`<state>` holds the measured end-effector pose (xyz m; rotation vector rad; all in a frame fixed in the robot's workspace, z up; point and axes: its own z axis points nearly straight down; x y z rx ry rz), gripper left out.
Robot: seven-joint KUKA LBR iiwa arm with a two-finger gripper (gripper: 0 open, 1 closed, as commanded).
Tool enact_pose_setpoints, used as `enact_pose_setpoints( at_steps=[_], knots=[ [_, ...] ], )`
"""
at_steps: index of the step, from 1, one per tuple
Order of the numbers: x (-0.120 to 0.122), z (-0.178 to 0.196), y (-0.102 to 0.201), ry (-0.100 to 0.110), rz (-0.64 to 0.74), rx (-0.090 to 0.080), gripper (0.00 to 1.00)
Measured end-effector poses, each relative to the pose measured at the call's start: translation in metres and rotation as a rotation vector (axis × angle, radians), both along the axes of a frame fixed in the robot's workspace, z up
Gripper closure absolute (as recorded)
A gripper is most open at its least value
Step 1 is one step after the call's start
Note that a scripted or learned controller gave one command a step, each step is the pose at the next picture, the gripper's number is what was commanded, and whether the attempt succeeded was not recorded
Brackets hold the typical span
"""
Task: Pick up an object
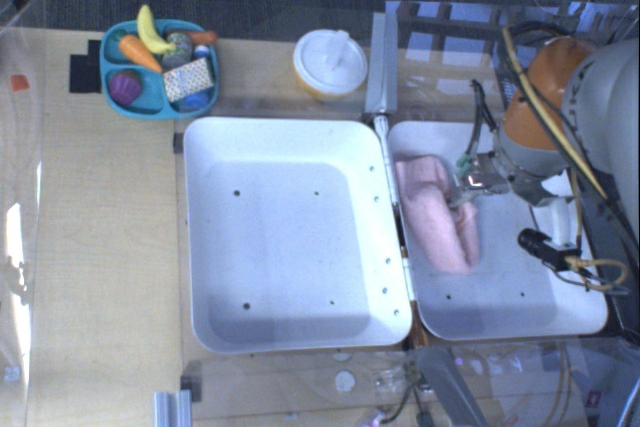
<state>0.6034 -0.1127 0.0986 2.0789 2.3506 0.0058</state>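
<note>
Right bin [560,315] holds pink cloth [437,212] touching the hand [466,187]; grip state unclear.

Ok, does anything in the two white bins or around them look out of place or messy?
Nothing looks spilled or broken. The soft pink cloth lies bunched against the left wall of the right white bin, with the gripper at its right edge. The blue divided tray of toy food sits tidily on the bench.

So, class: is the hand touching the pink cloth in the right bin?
Cannot tell. In the camera view the hand overlaps the pink cloth's right edge, but the slanted overhead angle hides any contact or gap.
</note>
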Motion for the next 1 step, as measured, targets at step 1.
enact_pose_setpoints(
  at_steps=[1],
  knots=[
    [-0.0003, -0.0006, -0.0001, 0.001, -0.001, 0.0, 0.0]
  ],
)
